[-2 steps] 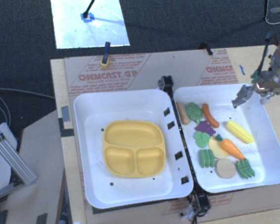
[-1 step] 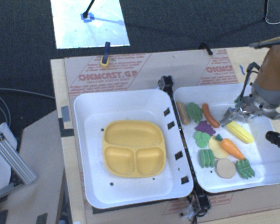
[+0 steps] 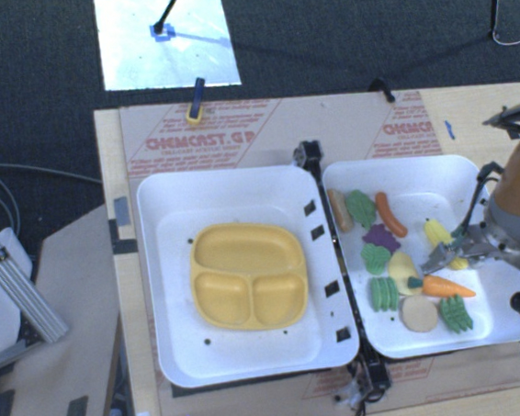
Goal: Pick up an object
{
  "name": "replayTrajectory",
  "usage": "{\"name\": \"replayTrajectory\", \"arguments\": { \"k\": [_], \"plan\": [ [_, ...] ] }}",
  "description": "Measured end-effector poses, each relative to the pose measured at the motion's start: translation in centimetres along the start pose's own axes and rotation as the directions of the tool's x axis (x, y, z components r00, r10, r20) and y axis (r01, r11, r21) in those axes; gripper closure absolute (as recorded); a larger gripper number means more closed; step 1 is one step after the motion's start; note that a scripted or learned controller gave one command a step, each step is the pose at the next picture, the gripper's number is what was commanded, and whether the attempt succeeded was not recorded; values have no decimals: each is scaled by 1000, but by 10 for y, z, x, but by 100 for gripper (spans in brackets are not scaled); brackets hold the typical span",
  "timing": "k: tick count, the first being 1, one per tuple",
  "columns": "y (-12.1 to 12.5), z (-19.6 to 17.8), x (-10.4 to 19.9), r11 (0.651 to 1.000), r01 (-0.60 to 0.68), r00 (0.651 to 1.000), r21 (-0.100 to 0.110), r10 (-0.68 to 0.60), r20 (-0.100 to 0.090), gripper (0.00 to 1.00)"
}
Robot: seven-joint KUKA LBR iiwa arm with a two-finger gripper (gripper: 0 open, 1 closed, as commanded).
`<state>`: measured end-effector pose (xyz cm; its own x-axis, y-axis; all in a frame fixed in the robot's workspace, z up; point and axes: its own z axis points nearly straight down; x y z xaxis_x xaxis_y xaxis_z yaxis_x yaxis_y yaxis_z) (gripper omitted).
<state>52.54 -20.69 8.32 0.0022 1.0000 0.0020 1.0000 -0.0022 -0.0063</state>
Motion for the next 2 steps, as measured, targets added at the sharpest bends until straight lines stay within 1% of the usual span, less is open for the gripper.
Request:
{"name": "replayTrajectory", "arguments": {
  "k": [1, 2],
  "plan": [
    [33, -2, 1, 1000, 7, 1000, -11, -7, 4, 0],
    [33, -13, 1, 1000, 6, 1000, -12, -6, 3, 100]
  ]
}}
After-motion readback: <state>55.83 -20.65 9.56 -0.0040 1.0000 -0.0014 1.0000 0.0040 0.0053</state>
